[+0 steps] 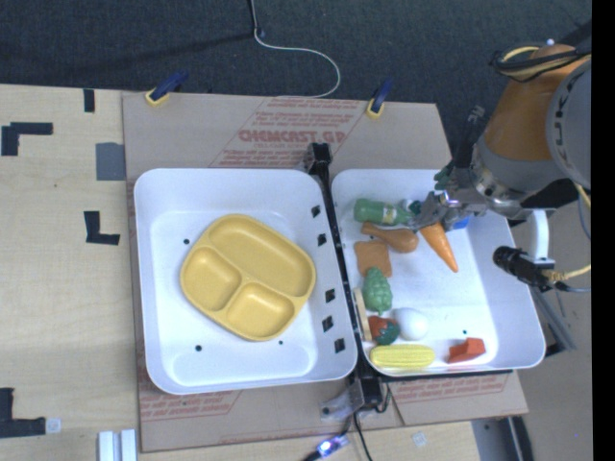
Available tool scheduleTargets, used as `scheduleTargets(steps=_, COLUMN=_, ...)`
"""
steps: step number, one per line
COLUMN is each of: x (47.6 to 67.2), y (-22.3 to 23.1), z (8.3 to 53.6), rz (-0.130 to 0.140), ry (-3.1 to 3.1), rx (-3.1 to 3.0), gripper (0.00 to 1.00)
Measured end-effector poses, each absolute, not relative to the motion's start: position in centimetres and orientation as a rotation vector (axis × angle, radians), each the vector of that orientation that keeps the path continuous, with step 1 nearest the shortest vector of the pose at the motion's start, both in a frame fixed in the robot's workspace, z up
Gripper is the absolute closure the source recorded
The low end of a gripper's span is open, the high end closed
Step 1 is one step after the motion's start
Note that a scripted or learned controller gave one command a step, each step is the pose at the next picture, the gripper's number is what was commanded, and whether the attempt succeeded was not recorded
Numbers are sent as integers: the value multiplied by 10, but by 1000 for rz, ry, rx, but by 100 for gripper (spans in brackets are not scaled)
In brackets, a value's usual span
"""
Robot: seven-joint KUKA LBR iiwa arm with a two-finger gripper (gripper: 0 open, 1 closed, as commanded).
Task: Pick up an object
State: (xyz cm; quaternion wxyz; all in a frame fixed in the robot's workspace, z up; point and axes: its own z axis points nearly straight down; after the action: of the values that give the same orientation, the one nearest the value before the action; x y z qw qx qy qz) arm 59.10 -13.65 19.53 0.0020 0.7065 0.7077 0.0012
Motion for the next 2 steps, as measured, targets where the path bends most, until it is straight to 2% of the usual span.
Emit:
scheduleTargets(steps=1, x=592, y=-136, z=226, rz=1, ry=2222, rx=2219, gripper=100)
scheduleTargets(steps=2, x=593, y=-82, z=215, rz=-1, ry=2230, rx=2216, gripper=100)
